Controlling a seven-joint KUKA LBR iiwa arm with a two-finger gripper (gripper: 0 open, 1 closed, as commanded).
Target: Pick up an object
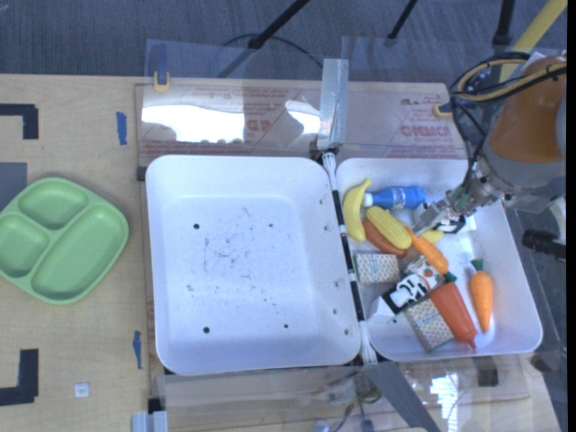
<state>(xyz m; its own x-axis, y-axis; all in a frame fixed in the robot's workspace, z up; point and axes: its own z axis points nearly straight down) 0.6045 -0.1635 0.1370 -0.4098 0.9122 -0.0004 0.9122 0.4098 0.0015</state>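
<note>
**Over the right bin, toys heaped below**

Starting far left on the pale wooden bench [81,349]: one green divided plate [61,238], three compartments, with black and blue tape marks around it. Beyond the bench, grey carpet crossed by dark stand legs. Next, left bin [247,268], white, scuffed with faint marks. Behind both bins, a clear panel [270,106] with reddish lettering, too blurred to read. Across the divider, right bin [513,322], crowded: one banana [355,207], one corn cob [389,229], one blue bottle [398,196], three carrots [482,297], two patterned blocks [377,266], one black-and-white cow-print piece [409,288]. At the right, grey arm with orange band, end effector [447,212] low just beside the bottle; spread or pressed together, cannot tell.
</note>
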